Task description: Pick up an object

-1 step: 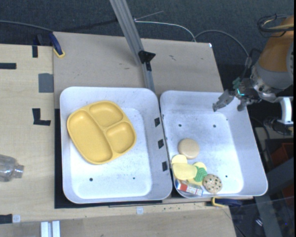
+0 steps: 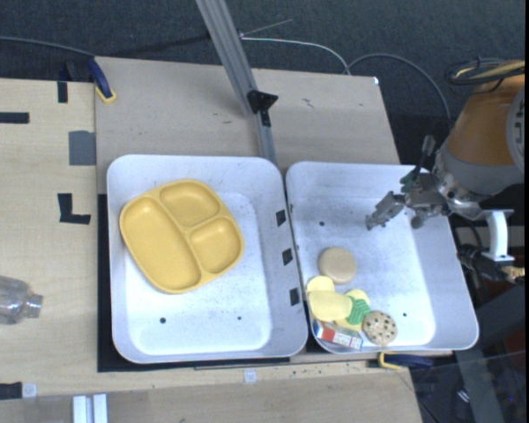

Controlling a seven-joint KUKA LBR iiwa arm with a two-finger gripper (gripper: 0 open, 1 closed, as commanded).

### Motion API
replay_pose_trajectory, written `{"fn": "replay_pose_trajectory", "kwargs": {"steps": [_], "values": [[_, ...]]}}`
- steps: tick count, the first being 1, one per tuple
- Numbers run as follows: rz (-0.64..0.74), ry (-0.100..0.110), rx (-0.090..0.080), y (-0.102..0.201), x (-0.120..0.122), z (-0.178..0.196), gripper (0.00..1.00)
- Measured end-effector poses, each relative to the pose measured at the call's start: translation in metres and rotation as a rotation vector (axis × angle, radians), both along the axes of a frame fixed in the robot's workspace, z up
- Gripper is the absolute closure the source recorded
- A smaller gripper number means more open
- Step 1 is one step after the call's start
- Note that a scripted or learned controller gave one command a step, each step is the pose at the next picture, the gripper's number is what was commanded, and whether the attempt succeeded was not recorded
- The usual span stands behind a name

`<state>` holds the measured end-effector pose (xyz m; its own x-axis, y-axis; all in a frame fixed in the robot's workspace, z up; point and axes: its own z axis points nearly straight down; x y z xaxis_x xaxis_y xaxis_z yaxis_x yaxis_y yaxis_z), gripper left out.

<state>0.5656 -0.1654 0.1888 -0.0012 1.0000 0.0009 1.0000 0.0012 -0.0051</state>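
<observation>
1. A clear bottle (image 2: 7, 301) lies on its side on the bench, well left of both bins, out of play.
2. The left bin (image 2: 141, 329) holds a yellow divided plate (image 2: 181, 233), lying flat.
3. The right bin (image 2: 441, 311) gathers the candidates near its front edge: a tan round piece (image 2: 337, 263), yellow pieces (image 2: 328, 303), a cookie (image 2: 380, 327).
4. The gripper (image 2: 397, 207) hangs over the bin's upper half, apart from them, fingers spread, holding nothing.

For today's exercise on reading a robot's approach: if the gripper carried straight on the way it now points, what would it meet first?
The gripper points left and downward over the right bin. It would probably meet that bin's bare floor first, above the beige round piece, though depth is unclear.
</observation>
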Motion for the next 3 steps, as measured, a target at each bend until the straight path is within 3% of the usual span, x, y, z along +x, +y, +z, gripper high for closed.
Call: {"fn": "replay_pose_trajectory", "kwargs": {"steps": [1,2,3], "values": [[0.000,-0.012,-0.003,0.000,-0.030,0.092,0.00],[0.001,-0.005,-0.001,0.001,-0.030,0.097,1.00],[-0.001,0.006,0.002,0.012,-0.067,-0.003,1.00]]}}
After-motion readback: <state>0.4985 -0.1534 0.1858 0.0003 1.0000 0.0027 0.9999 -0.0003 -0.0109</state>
